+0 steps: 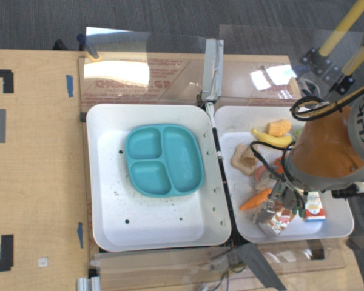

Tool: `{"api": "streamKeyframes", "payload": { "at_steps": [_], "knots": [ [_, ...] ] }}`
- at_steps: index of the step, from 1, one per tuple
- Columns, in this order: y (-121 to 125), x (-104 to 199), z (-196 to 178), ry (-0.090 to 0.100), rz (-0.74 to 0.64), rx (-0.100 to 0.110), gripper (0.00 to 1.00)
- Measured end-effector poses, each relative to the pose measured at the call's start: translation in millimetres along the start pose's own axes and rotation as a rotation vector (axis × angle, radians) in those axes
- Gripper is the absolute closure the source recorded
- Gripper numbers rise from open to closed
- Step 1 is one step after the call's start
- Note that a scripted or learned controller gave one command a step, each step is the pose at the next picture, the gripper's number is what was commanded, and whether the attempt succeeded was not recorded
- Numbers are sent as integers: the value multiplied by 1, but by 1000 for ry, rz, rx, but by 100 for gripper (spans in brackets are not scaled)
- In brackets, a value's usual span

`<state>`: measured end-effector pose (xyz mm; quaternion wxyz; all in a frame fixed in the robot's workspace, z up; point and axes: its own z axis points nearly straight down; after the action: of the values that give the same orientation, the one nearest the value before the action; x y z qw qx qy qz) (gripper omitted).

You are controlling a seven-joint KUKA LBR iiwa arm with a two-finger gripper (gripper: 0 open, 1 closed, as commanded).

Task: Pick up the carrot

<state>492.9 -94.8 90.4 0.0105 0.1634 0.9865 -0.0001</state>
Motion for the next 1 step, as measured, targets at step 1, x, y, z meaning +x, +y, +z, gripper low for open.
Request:
{"api": "streamKeyframes", "payload": {
  "at_steps": [1],
  "knots": [
    [6, -8, 0, 9, 58, 1, 0]
  ]
}}
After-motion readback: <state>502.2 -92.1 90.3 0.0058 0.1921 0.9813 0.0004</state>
